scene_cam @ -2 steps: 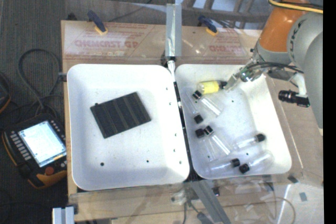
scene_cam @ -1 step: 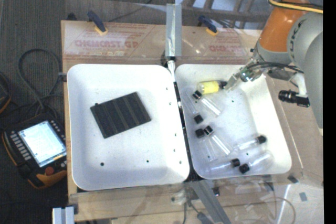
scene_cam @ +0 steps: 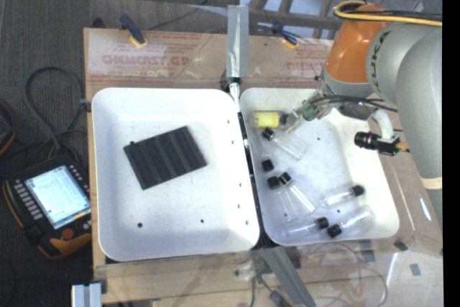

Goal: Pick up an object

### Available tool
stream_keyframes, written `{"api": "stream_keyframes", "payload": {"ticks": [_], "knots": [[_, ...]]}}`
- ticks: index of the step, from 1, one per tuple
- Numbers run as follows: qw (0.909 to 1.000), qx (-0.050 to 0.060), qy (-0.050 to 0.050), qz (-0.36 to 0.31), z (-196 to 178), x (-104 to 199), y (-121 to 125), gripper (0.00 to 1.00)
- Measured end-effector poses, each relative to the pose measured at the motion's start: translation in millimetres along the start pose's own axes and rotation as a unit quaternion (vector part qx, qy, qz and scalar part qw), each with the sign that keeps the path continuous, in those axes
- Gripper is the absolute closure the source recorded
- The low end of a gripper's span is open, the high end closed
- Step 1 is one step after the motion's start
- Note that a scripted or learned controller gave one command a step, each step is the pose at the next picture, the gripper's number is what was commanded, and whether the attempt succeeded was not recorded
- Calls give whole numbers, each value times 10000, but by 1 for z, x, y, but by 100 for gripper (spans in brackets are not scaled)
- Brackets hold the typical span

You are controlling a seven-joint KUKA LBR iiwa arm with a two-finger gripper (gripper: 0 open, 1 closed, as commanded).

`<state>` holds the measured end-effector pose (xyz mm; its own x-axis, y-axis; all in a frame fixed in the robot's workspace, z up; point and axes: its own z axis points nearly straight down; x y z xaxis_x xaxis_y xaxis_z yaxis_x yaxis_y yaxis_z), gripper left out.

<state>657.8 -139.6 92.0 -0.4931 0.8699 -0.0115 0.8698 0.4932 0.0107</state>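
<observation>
- A small yellow cylinder (scene_cam: pixel 267 118) lies on its side in the far left corner of the right bin (scene_cam: pixel 384 216), close to the wall that divides the two bins. It seems the likeliest target, since the gripper is nearest to it.
- The gripper (scene_cam: pixel 300 116) sits low just to the right of the cylinder, reaching in from the right. Whether its jaws are spread or pressed together, I cannot tell — the tip is small and blurred against clear plastic. Nothing is visibly pinched.
- Clear tubes with black caps (scene_cam: pixel 316 208) are scattered loose across the rest of the right bin, some overlapping near the front — the jumble of a bin stocked for repeated picking.
- The arm (scene_cam: pixel 402 61), grey with an orange band, bends down over the right bin's far right side.
- The left bin (scene_cam: pixel 115 226) holds one flat, ribbed black panel (scene_cam: pixel 165 157), lying at a slant near its middle, well apart from the gripper.
- A tablet-like handset (scene_cam: pixel 52 199) rests on the floor at the far left.
</observation>
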Motion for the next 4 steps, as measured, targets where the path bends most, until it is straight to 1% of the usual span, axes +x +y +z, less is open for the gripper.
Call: {"api": "stream_keyframes", "payload": {"ticks": [1,2,3,4], "knots": [[10000,-6,-12,-5,-10,0,1,100],[9925,112,27,1214,1,17,20,100],[9797,67,32,2005,-92,49,42,100],[9931,60,31,1170,-187,38,37,100]]}}
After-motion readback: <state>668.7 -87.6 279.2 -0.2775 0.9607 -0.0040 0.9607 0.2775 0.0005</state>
